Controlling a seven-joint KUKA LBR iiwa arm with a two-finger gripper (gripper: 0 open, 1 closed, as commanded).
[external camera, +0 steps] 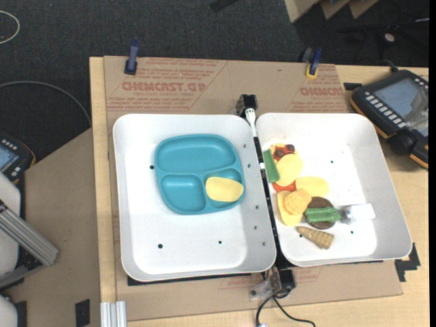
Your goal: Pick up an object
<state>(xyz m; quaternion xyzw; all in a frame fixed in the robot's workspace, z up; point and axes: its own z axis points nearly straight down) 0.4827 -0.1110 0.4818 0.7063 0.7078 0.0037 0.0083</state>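
Claw posture, whether spread or pressed together, cannot be told from this view, so every risk below is judged from how the objects lie.

Most candidates sit in the right bin (381,182), crowded against its left wall: a green strip (271,166) just beside the rim, yellow discs (291,166) overlapping one another, an orange waffle piece (297,201), a brown round (319,202) with a green piece (320,215) lying across it, and a cone (315,237) towards the bin's near edge. A pale piece (358,212) touches the green one on its right.

Packed this tightly, a descent here would likely land on two things at once, or nudge a neighbour and push the target away. Flat discs lying on the floor offer little to pinch and could slip out. Anything next to the left wall risks a finger striking the rim.

In the left bin (133,203), a yellow lump (223,189) rests alone in the lower right compartment of a teal plate (194,161). It looks the safer pick, though the compartment ridges could block a closing stroke, or the plate itself might lift.
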